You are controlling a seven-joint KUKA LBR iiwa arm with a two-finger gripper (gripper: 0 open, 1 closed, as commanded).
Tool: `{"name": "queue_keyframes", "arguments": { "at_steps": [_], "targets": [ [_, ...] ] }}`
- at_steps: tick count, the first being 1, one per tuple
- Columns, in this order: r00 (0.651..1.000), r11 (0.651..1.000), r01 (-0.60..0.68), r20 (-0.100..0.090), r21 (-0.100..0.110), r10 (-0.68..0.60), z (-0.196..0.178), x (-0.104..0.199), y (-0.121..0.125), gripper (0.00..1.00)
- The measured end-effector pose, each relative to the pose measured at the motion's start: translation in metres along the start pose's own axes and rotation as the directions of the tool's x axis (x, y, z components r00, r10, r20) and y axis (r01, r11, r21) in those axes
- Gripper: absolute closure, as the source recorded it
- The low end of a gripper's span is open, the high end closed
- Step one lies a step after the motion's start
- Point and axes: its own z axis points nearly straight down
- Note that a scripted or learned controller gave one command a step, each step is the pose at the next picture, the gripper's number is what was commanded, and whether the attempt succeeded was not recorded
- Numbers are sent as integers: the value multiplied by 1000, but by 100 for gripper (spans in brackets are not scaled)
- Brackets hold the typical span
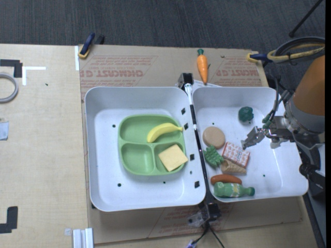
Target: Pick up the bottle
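Tool (252, 138) fingers look spread and grip nothing, hanging above the right bin (282, 177), while the green bottle (234, 190) lies untouched by its near wall, so pickup remains undone.

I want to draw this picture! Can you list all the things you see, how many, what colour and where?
bottle: 1, green, right bin's near edge, lying down
sausage: 1, red-orange, beside bottle
box: 1, red and white, right bin
cookie: 1, tan, right bin
leafy toy: 1, green, right bin
round toy: 1, dark green, right bin
plate: 1, green, left bin
banana: 1, yellow, on plate
cheese: 1, yellow, on plate
carrot: 1, orange, behind bins
bins: 2, white, on bench
gripper: 1, grey, over right bin
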Motion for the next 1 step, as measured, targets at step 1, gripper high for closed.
{"name": "queue_keyframes", "arguments": {
  "at_steps": [1],
  "targets": [
    [1000,1000,-1,1,0,1,-9,0,0,100]
  ]
}}
